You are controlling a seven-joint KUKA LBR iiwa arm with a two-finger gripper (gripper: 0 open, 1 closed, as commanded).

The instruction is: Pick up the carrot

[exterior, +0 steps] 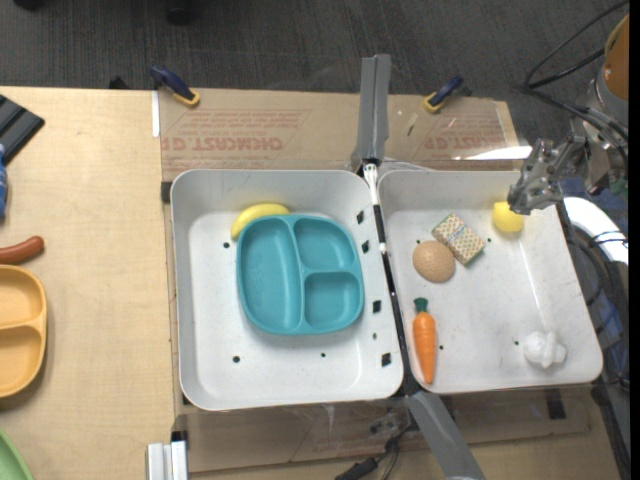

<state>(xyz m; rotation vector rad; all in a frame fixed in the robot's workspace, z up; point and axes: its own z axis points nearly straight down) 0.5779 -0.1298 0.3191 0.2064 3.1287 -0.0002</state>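
The carrot [425, 343] is orange with a green top and lies lengthwise near the left wall of the right bin [570, 298], close to the front. My gripper [528, 194] hangs at the bin's far right corner, well away from the carrot, just above a yellow lemon-like fruit [508, 219]. Nothing shows between its fingers, and their spacing is too small to read.
In the right bin also lie a tan egg-shaped ball [433, 261], a patterned small block [459, 238] and a white crumpled object [543, 348]. The left bin [195, 298] holds a teal divided plate [299, 272] and a yellow banana [259, 215]. An orange plate [20, 333] sits at far left.
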